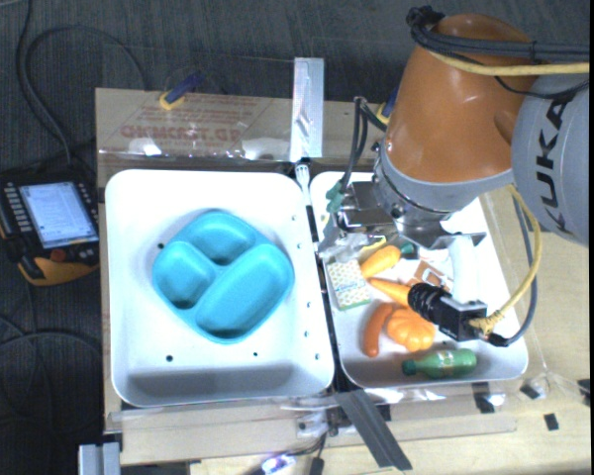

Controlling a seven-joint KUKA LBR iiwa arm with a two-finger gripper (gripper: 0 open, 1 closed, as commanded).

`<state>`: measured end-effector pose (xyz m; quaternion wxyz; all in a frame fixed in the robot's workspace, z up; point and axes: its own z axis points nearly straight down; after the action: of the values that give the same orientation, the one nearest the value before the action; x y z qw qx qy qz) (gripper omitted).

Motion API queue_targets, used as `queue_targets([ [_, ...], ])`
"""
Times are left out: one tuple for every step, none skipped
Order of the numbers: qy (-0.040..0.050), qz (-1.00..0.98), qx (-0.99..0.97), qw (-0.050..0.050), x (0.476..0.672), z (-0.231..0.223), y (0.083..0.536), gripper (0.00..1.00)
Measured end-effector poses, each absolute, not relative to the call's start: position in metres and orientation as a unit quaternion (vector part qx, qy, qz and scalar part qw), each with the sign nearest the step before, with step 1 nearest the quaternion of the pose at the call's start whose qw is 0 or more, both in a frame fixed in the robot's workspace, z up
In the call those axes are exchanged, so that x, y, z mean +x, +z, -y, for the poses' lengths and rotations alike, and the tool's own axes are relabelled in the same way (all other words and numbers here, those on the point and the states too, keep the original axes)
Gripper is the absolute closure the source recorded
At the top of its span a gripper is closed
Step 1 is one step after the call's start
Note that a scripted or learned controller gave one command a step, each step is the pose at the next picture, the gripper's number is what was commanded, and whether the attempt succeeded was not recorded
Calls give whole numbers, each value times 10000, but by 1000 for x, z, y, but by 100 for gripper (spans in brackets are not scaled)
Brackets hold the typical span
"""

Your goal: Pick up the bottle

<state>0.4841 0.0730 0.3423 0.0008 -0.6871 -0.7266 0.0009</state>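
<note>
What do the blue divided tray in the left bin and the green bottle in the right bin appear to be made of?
The blue divided tray looks like moulded plastic with a smooth, matte finish: uniform colour, rounded compartment edges. The green bottle, lying on its side near the right bin's front edge, also looks plastic, slightly glossy with a faint highlight, though it is too small to be sure.

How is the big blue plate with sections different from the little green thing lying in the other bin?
The turquoise plastic divided plate is wide, flat and rounded, with three hollows; the dark green bottle-like object is slim and long. The plate lies alone in the left white bin; the green object lies among orange toy foods near the front edge of the right white bin. Both rest flat on a bin floor.
</note>
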Motion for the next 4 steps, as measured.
queue_targets([
  [18, 7082, -7060, 17, 496, -75, 326, 100],
  [25, 6221, -7829, 13, 508, -148, 303, 100],
  [28, 5802, -8144, 7, 501, -231, 312, 100],
  [-12, 5910, -8067, -3, 520, -130, 101, 100],
])
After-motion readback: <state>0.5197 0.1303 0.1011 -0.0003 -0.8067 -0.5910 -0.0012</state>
